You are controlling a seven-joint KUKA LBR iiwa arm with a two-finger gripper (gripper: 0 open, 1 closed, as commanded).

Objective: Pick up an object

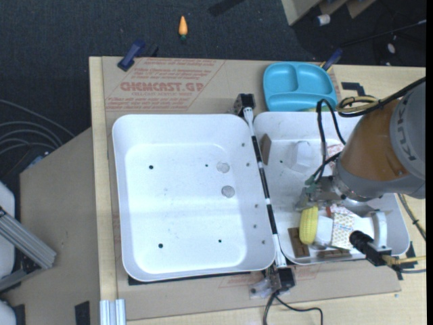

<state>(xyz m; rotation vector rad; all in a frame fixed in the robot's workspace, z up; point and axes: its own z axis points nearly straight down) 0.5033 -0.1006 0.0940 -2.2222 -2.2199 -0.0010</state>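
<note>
- Brown cardboard-topped bench [169, 87] over dark carpet [61, 19]; two shallow white plastic bins, left [135, 181], right [284, 131].
- Claw [316, 196] low in right bin; grip state impossible to tell.
- Yellow corn-cob toy [308, 225] just below claw, long axis running near-to-far.

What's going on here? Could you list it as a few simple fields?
arm: grey and orange, reaching from the right over the right bin
gripper: low in the right bin, just above the yellow corn
right bin: corn, other small items
left bin: white, beside the right one
behind bins: blue tray
</note>
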